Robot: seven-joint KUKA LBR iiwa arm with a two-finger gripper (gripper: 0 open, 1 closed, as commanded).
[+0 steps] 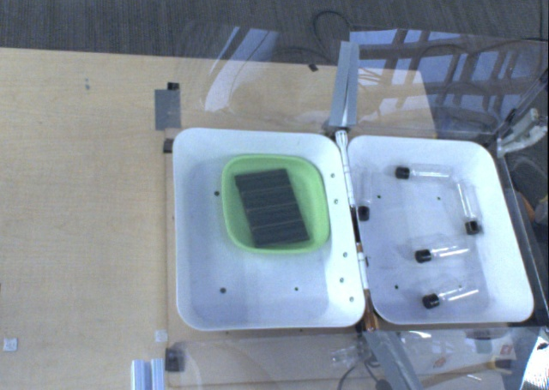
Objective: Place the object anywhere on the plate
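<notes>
The dark ribbed block (271,207) is lying flat on the green plate (230,208), sitting a bit askew w/ its whole outline inside the plate's raised rim, so going by the task line the placing is looking done already; that's a judgement, since nothing is marking the block as the obj. The plate is resting in the upper-middle part of the left bin (184,234), prob. parked there so the target is sitting in easy reach from the right. The right bin (506,234) is holding four clear tubes (442,253) w/ black caps, lying scattered and well apart from each other, apparently serving as spare stock for picks. A small black bit (362,213) is sitting near that bin's left wall; it's too small to say whether it's a loose cap or a short tube seen end-on. The tube bodies are blending into the white floor, so their ends are hard to trace. Glare on a clear sheet (446,71) is washing out the top-right corner. Gripper state: can't tell whether it's released or clenched.
</notes>
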